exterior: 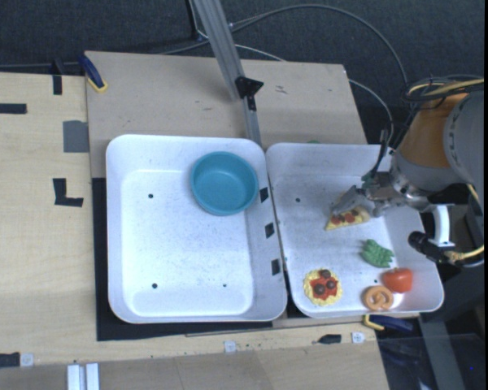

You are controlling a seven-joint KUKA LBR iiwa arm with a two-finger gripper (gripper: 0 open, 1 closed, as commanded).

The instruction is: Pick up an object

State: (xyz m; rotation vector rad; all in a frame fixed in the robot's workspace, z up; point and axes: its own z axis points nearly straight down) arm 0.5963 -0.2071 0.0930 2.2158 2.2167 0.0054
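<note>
The jaws (347, 207) sit low in the right bin (305, 177), right at a pizza slice toy (347, 218). I cannot tell if they grip it. Near the front of that bin lie a green toy (377, 253), a red toy (398, 279), a donut (378, 298) and a round pizza (322, 287). A blue bowl (224, 183) sits in the left bin (146, 299).

In the left bin (138, 242) sits a bowl (224, 183), far corner beside the right bin (301, 177); there pizza slice (347, 217), broccoli (377, 253), tomato (398, 279), bagel (378, 298) and round pizza (322, 286) lie.
</note>
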